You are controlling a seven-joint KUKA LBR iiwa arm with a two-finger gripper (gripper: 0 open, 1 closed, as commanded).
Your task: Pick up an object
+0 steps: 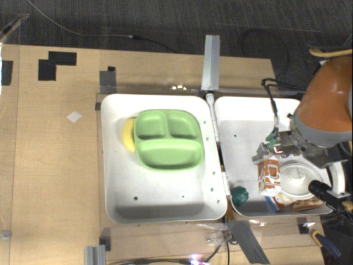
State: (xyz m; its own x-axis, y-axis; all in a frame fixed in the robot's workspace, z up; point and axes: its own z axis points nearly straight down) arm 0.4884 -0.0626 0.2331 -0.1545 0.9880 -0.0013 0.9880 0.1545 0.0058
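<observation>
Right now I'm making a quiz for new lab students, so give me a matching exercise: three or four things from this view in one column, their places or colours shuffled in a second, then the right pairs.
Things:
1. green divided tray
2. yellow object
3. small teal object
4. orange-and-white packet

Places:
A. near front left corner of the right bin
B. in the right bin, just below the gripper
C. middle of the left bin
D. peeking out from under the tray's left edge

Pairs: 1-C, 2-D, 3-A, 4-B
</observation>
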